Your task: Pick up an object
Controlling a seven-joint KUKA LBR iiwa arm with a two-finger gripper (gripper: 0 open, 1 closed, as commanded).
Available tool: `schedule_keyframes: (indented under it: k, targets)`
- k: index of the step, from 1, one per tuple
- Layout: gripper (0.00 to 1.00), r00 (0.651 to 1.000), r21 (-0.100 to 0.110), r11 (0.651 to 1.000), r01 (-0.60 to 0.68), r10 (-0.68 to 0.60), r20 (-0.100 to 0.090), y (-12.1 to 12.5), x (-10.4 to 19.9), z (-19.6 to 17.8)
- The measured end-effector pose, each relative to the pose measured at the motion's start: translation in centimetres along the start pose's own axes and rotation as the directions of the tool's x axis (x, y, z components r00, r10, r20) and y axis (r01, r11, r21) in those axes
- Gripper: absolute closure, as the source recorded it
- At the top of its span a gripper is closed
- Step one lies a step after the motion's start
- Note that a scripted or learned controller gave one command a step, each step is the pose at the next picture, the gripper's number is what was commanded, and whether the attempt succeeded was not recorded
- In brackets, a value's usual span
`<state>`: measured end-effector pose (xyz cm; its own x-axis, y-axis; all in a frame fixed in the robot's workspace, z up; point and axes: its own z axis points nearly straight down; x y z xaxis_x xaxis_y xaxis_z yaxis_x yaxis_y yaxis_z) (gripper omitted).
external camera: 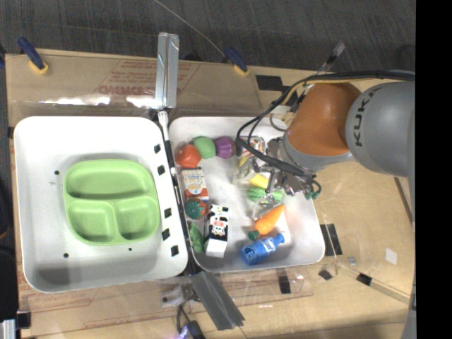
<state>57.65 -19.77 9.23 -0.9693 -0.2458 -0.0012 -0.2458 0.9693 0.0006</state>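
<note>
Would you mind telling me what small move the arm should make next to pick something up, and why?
Probably a short, straight descent. The gripper hangs low in the right bin, over a clutter of small items just above the orange carrot, and nothing visibly sits between its fingers. The carrot lies apart from the blue bottle, so it looks like the nearest clean target.

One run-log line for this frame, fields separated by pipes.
phase: reaching | tool: low in right white bin, above orange carrot toy | grasp: unclear | left bin: green divided tray
</note>
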Motion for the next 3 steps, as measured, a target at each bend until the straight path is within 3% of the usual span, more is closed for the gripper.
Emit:
schedule_keyframes:
  k: [1,2,3]
  targets:
    - [1.00,1.000,0.001,1.000,0.006,-0.006,0.003,0.1,-0.2,-1.1]
    - [0.00,1.000,0.001,1.000,0.008,-0.008,0.002,0.2,-0.2,-1.1]
    - [0.00,1.000,0.000,1.000,-0.006,0.006,0.000,0.6,0.9,0.0]
